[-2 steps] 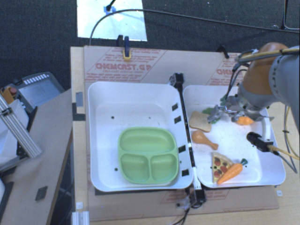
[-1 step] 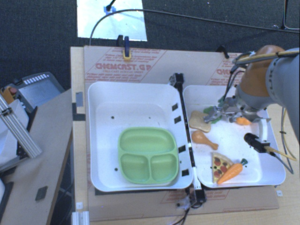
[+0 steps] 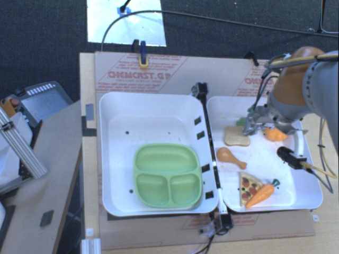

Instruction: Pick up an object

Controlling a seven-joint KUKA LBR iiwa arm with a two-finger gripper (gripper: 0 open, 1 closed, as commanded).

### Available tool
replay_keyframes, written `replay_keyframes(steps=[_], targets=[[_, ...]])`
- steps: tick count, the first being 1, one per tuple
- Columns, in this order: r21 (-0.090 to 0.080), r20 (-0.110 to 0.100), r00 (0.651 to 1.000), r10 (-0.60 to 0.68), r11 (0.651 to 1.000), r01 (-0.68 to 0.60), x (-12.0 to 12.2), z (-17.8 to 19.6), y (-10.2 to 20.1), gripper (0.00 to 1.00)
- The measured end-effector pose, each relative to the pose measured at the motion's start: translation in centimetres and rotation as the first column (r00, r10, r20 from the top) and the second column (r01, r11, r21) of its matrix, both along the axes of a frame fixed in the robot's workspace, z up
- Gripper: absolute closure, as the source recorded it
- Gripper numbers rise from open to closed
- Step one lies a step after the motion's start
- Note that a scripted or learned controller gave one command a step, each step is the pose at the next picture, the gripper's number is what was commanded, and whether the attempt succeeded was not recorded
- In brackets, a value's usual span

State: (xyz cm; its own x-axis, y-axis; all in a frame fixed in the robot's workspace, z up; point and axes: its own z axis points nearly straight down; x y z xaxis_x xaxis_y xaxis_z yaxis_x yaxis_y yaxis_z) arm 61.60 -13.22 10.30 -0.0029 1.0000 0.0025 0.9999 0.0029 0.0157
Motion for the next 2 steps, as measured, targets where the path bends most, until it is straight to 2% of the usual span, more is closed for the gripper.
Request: replay_keyframes(steps=[1,2], targets=[[-0.003,-0.011,1.0,0.002,1.0,-0.002,0.3,4.6,0.7,1.0],[-0.004,-0.007,1.0,0.002,1.0,-0.002,0.5,11.2,0.6,1.0]])
